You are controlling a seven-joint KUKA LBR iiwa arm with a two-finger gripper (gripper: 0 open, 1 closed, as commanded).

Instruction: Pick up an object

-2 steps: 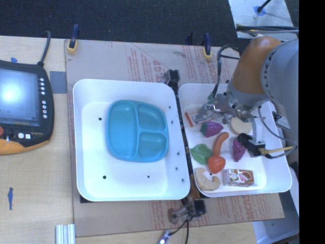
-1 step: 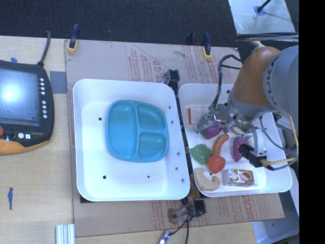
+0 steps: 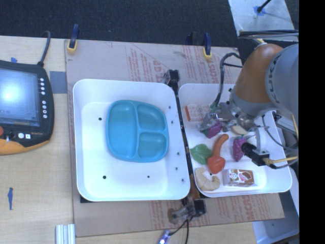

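Note:
The right bin [image 3: 277, 187] holds several toy foods. Among them are a purple eggplant [image 3: 214, 130], an orange sausage [image 3: 220, 143], purple grapes [image 3: 237, 148], a green leaf [image 3: 201, 153] and a red tomato [image 3: 216, 163]. A tan pretzel [image 3: 207, 180] and a small brown and white packet [image 3: 240, 177] lie near the front, and an orange and white packet [image 3: 193, 112] lies at the back left. My gripper [image 3: 215, 119] is low in this bin, right above the eggplant's back end. The grey arm with its orange band [image 3: 256, 78] hides the bin's back right.
The left bin [image 3: 91, 177] holds a blue divided plate [image 3: 137, 131]. A tablet controller [image 3: 23, 103] lies on the bench at the far left. Clamps and cables sit along the seam between the bins, at its back [image 3: 172, 77] and its front [image 3: 189, 210].

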